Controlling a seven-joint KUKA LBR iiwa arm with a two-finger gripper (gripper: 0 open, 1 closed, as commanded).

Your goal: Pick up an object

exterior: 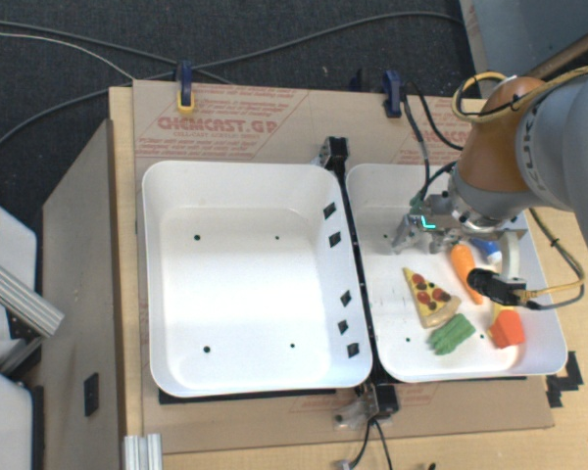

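Objects: four toys lie in the right bin, toward its 4 o'clock corner.
Pizza: a slice with red dots lies flat, its tip pointing to 11 o'clock.
Carrot: an orange piece lies at 2 o'clock from the pizza, just beside it, with a bit of blue near its upper end.
Green toy: a knobbly green piece sits at 5 o'clock from the pizza, nearly touching its crust.
Orange block: a stubby orange-red piece lies at 3 o'clock from the green toy, near the bin's right wall.
Gripper: the gripper hangs low over the right bin, at 12 o'clock from the pizza; whether it is spread or pressed together cannot be told, and nothing is seen between its tips.
Arm: the grey arm with its orange band comes in from 2 o'clock.
Left bin: the left bin lies at 9 o'clock of the right bin, the two rims touching.
Bench: a cardboard sheet lies under both bins, held by clamps at its far edge.
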